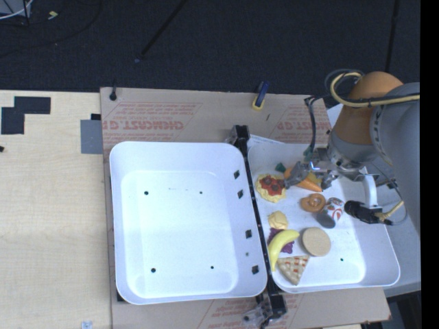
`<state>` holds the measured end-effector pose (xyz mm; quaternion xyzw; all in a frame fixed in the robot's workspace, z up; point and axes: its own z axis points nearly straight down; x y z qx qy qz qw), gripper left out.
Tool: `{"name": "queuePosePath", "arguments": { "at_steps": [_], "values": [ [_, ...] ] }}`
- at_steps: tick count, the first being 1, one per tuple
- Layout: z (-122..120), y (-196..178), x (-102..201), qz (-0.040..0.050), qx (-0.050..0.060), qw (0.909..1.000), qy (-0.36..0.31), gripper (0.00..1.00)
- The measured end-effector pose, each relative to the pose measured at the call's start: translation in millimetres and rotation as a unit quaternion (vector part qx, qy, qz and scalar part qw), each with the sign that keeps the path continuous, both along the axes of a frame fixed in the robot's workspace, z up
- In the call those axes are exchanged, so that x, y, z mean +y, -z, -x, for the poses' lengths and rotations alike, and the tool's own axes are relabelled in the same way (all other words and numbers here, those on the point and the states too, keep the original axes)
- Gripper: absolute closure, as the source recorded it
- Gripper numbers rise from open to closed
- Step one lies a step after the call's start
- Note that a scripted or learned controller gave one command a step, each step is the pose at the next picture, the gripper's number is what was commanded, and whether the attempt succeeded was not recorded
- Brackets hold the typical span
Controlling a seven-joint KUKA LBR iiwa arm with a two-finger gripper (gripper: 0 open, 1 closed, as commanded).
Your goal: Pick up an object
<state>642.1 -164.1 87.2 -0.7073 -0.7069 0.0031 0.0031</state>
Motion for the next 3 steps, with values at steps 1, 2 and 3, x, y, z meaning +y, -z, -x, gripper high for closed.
{"name": "queuePosePath", "arguments": {
  "at_steps": [1, 2, 3],
  "values": [
    [3, -8, -1, -0.0017, 0.008, 1.0, 0.0, 1.0],
    [-3, -71, 69, -0.0005, -0.006, 1.0, -0.003, 1.0],
    [28, -102, 182, -0.0028, -0.003, 1.0, -0.006, 1.0]
  ]
}}
